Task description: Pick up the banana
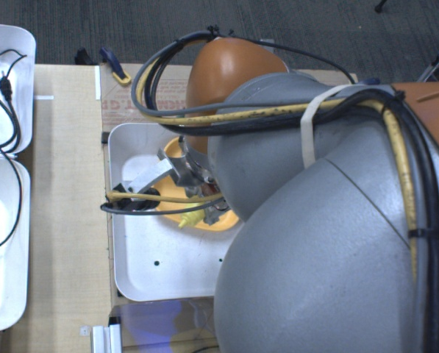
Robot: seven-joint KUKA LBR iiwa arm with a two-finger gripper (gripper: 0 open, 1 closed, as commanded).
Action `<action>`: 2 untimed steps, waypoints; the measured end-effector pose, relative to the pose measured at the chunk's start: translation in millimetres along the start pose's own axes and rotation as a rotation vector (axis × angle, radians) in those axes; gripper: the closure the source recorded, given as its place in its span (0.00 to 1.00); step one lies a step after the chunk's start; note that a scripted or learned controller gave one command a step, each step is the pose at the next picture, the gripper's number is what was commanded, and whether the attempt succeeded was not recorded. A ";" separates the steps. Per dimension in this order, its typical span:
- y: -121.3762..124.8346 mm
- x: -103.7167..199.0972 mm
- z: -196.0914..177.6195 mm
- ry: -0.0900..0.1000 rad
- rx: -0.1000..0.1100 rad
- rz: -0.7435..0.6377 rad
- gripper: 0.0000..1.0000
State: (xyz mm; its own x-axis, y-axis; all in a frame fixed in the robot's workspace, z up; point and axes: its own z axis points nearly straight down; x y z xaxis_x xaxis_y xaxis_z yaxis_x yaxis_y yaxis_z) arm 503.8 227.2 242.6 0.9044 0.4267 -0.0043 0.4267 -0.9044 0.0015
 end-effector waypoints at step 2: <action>10.4 2.4 59.2 0.001 0.000 0.245 0.00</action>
State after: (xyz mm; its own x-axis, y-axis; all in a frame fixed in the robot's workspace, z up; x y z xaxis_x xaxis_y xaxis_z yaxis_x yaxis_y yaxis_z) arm 510.2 218.7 183.4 0.9808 0.1950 -0.0029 0.1950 -0.9808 0.0025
